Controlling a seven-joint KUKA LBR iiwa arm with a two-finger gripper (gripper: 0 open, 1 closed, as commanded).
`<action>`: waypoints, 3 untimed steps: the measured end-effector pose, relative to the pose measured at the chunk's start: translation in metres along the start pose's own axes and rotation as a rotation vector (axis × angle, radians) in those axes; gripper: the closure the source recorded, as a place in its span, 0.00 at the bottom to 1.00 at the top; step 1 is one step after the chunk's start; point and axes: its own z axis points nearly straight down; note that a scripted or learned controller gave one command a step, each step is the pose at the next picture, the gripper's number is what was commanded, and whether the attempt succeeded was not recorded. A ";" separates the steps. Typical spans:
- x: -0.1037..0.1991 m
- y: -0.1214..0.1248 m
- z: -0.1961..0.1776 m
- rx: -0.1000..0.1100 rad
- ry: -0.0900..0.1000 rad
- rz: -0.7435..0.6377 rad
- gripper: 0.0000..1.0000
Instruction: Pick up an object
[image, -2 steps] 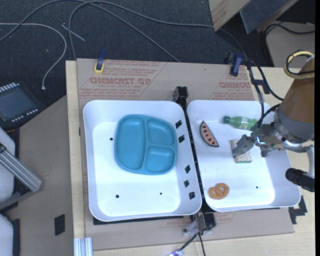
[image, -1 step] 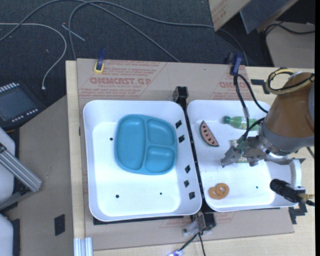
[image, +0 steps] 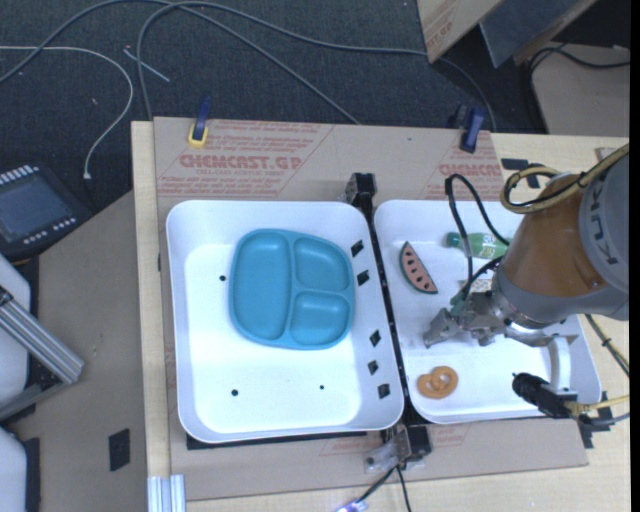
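My gripper (image: 445, 328) hangs low over the right bin (image: 425, 408), reaching in from the right with my grey arm (image: 560, 250) and its orange band above it. From this slanted angle I cannot tell whether my hand is spread or closed, and I see nothing caught in it. Just below my gripper, near the front wall of the same bin, lies a small round orange pretzel-like piece (image: 437, 381), apart from my hand. Further back and to the left in this bin lies a watermelon slice (image: 417, 268), red with dark seeds, also apart from me. Toward the back of the bin, partly behind my wrist, a green object (image: 478, 242) shows; I cannot make out what it is. A black cable (image: 456, 205) loops over that back part of the bin. In the left bin (image: 200, 400) sits a blue divided plate (image: 292, 288) with three compartments, lying flat near the middle and well apart from my hand.
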 end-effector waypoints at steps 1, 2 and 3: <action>0.000 0.001 -0.014 -0.006 -0.001 0.002 1.00; 0.002 0.012 -0.068 -0.013 -0.004 -0.002 1.00; 0.002 0.014 -0.122 -0.014 -0.004 -0.002 1.00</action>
